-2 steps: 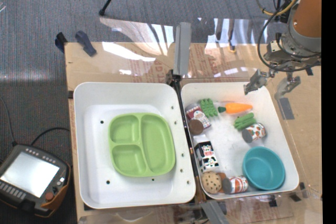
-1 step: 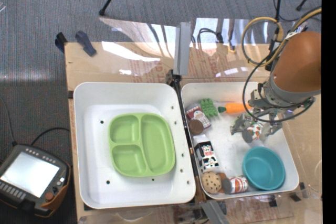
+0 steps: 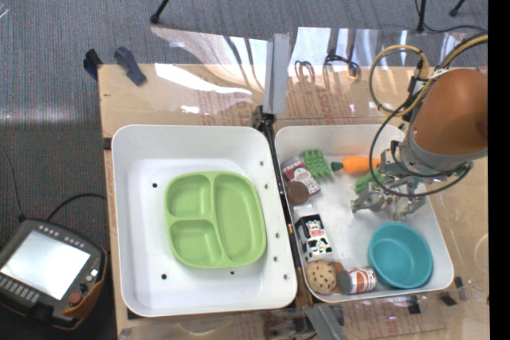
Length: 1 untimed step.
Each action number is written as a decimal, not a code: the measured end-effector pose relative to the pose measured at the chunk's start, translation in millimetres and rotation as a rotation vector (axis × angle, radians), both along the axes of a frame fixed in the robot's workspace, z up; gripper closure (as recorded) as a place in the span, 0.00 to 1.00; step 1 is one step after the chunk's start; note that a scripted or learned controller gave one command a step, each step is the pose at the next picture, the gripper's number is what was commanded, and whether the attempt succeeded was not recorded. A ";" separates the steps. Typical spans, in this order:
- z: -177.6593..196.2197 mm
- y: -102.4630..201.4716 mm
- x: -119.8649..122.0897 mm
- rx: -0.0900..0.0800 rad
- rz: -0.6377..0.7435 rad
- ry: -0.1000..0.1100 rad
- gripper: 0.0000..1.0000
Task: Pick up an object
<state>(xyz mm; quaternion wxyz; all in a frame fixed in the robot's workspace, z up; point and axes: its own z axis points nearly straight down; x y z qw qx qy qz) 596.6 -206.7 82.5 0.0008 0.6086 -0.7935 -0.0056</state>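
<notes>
- The gripper (image 3: 388,201) is hanging low in the right bin (image 3: 443,251), just above the teal bowl (image 3: 401,255); I cannot tell how it is set or whether it has hold of anything.
- The arm's orange band (image 3: 450,114) is sitting over the right bin's far right corner, hiding that rim.
- A toy carrot (image 3: 360,165) is lying near the bin's far wall, just left of the gripper, with a green toy piece (image 3: 315,163) beside it.
- A small printed packet (image 3: 300,173) and a brown round disc (image 3: 297,192) are crowding the bin's left wall.
- A black-and-white carton (image 3: 314,238) is lying along that same wall, nearer the camera.
- A cookie (image 3: 322,276) and a small red-banded can (image 3: 358,280) are resting against the near rim, the can touching the bowl's edge.
- Bare white floor is showing in the middle of the right bin, between the carton and the gripper.
- In the left bin (image 3: 135,171), a green divided plate (image 3: 215,219) is sitting at centre, with open white floor running all round it to the walls.
</notes>
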 end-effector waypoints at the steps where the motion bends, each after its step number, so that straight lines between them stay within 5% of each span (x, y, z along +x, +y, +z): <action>1: 5.3 67.2 49.5 -0.001 -0.017 -0.010 0.00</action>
